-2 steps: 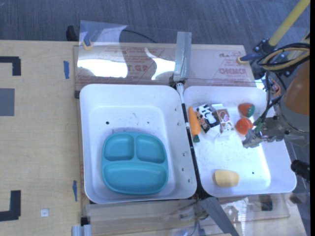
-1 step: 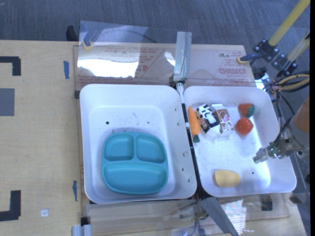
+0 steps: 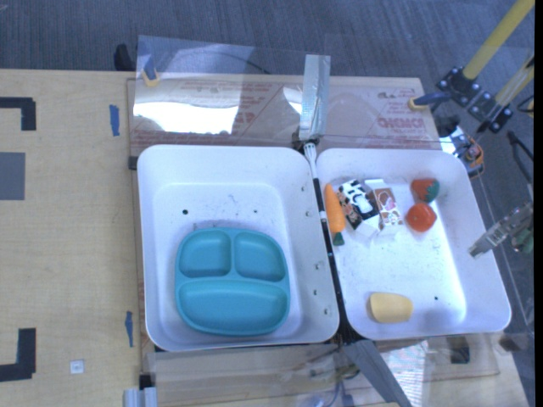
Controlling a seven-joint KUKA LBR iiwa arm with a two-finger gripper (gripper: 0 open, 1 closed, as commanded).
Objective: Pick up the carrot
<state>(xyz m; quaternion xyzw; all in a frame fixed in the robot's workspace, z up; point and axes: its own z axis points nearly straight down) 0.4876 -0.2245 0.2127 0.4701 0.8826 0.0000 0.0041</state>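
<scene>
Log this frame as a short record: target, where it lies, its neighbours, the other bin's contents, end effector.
target: carrot
location: right bin, against its left wall, lying lengthwise
neighbours: milk carton just right of it; two red fruits further right; yellow block near the front
left bin: teal divided plate
end effector: at the right bin's right rim, away from the carrot, holding nothing visible

end effector (image 3: 501,234) blurred, cut off at edge
</scene>
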